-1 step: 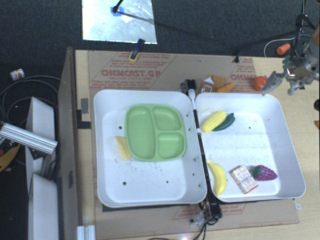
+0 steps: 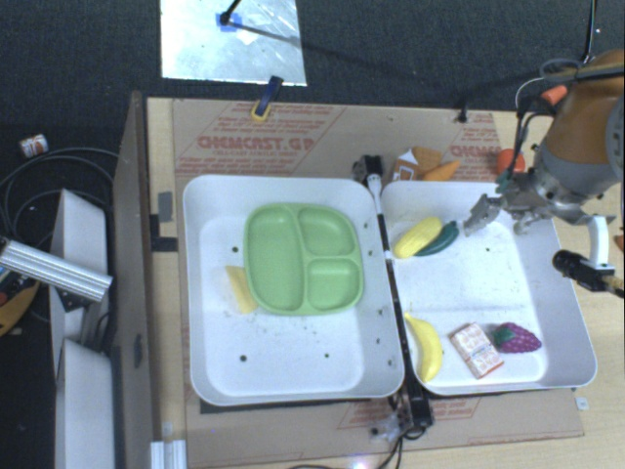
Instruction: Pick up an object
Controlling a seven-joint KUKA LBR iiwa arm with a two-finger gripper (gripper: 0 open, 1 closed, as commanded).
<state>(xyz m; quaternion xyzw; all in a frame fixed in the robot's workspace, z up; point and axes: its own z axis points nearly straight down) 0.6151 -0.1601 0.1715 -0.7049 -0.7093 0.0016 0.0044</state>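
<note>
End effector (image 2: 503, 213) above right bin (image 2: 562, 301); board (image 2: 256, 145) reads "CHEMCAST".

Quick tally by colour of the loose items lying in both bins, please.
Yellow: 3 – corn cob with green husk, banana, yellow wedge
Green: 1 – divided plastic plate
Purple: 1 – grape bunch
Red-and-white: 1 – small carton
Total: 6

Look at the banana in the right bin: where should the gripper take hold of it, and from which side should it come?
Grip the banana across its thick middle, coming straight down from above. It lies flat, its length running up and down the picture beside the bin's left wall, so the fingers should probably close across its narrow width. The small box lies to its right, with a gap between them.
</note>
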